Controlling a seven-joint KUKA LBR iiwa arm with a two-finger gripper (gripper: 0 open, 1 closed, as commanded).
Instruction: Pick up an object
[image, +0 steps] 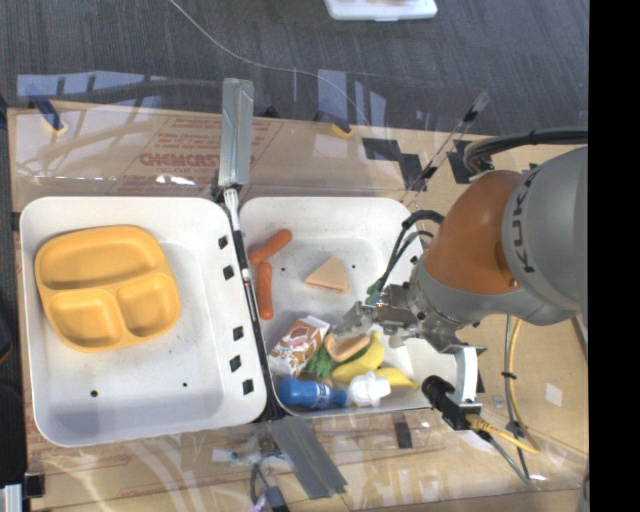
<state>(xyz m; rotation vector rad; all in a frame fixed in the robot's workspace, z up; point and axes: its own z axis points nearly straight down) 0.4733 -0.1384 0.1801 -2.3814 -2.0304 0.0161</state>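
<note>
I had the end effector poised over the banana. Its grip I couldn't tell. Next, I judged, descend toward six o'clock.

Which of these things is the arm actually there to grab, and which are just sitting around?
Candidates to pick, all in the right bin:
- two sausages
- cheese wedge
- banana
- blue bottle
- snack packet
The gripper hangs over this pile.

Just lying about:
- yellow divided tray in the left bin
- cardboard under the bins
</note>
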